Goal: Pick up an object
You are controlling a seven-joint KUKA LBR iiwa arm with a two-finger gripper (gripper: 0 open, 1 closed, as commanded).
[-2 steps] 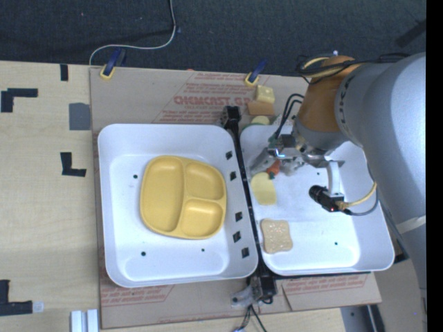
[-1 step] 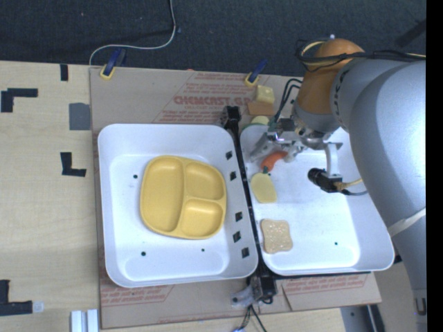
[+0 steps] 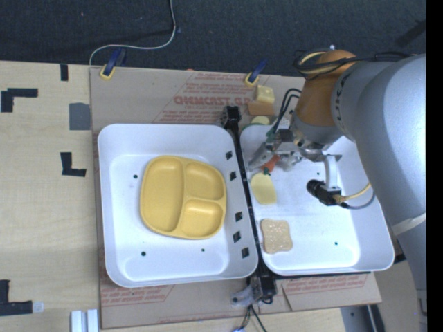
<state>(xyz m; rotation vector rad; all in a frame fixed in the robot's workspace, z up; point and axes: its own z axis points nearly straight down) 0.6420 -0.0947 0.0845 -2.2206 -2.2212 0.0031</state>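
Pale yellow piece (image 3: 264, 189) lies in the right bin (image 3: 360, 254), close to the divider, and the end effector (image 3: 271, 159) is down just above it at the bin's upper left. Whether it is open or closed cannot be told; the tip is a blur of metal and red. The grey arm (image 3: 387, 130) sweeps in from the right, orange band (image 3: 320, 102) bent downward. A tan textured square (image 3: 277, 236) sits nearer the front. The left bin (image 3: 118, 254) holds a yellow divided tray (image 3: 183, 196). A yellow block (image 3: 262, 101) sits on the surface behind the bins.
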